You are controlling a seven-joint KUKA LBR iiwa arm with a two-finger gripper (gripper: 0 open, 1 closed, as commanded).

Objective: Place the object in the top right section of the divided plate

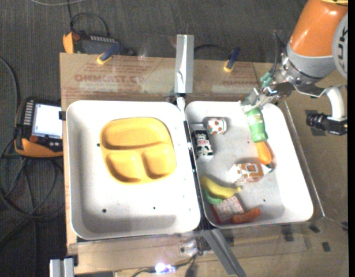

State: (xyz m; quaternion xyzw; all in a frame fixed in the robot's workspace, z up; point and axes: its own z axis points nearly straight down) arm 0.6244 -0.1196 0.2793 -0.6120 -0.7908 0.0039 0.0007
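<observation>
A yellow divided plate (pixel 104 138) lies in the left bin (pixel 131 209), with one wide section at the far side and two smaller ones nearer me. My gripper (pixel 254 101) hangs over the far right corner of the right bin (pixel 290 183). Directly under its tip is the white cap end of a green bottle (pixel 257 127). The bottle stretches toward me from there, and I cannot tell whether it is gripped or lying on the bin floor. An orange carrot-like piece (pixel 264 152) touches the bottle's near end.
The right bin also holds a red-spotted white mug (pixel 215 125), a black-and-white carton (pixel 202 144), a small house-shaped box (pixel 249 172), a banana (pixel 219 188), a red packet (pixel 226 209) and a red chili (pixel 246 216). A metal divider post (pixel 184 62) stands between the bins.
</observation>
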